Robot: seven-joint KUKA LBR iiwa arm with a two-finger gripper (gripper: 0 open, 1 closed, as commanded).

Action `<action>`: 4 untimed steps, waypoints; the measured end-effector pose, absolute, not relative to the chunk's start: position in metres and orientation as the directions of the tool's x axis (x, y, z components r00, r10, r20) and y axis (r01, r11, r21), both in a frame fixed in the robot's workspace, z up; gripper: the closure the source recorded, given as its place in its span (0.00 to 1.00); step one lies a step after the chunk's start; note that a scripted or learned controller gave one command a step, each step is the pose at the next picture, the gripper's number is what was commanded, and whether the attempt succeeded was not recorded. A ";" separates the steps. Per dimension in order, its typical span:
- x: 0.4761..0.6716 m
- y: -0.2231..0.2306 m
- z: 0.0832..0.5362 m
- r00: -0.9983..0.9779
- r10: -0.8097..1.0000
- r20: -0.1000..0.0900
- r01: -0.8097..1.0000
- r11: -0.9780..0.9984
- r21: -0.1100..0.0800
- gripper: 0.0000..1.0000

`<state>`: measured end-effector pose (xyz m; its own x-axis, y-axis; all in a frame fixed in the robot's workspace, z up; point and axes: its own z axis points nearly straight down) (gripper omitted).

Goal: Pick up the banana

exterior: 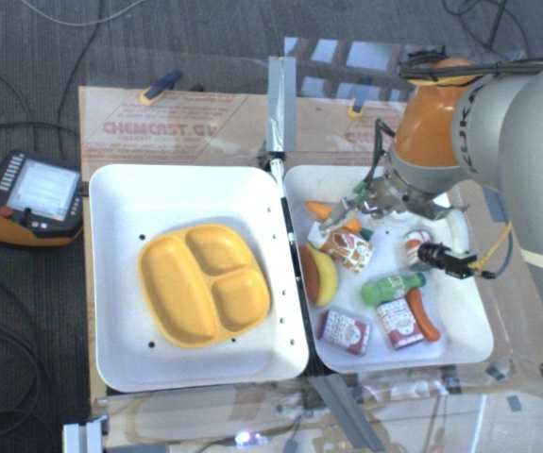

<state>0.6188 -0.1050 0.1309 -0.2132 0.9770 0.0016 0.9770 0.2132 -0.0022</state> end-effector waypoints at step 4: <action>0.558 -0.009 0.187 -0.199 0.980 -0.001 0.980 0.199 0.005 1.00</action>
